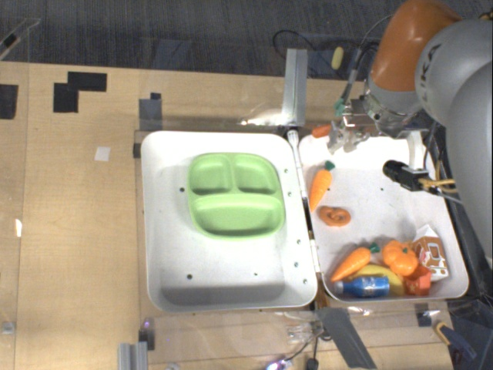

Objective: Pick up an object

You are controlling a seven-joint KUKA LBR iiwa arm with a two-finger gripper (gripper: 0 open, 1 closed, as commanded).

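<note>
My gripper hangs over the far edge of the right bin. A small orange piece lies just to its left at the bin's far left corner, close to the gripper but apart from it as far as I can see. A carrot with a green top lies below the gripper along the bin's left wall. Beneath that carrot sits a round orange-brown slice. Along the near wall lie a second carrot, a blue can, a yellow banana, an orange pumpkin and a small printed carton.
The left bin holds a green divided plate at its middle. A metal post stands behind the seam between the bins. The grey arm with its orange band comes in from the upper right.
</note>
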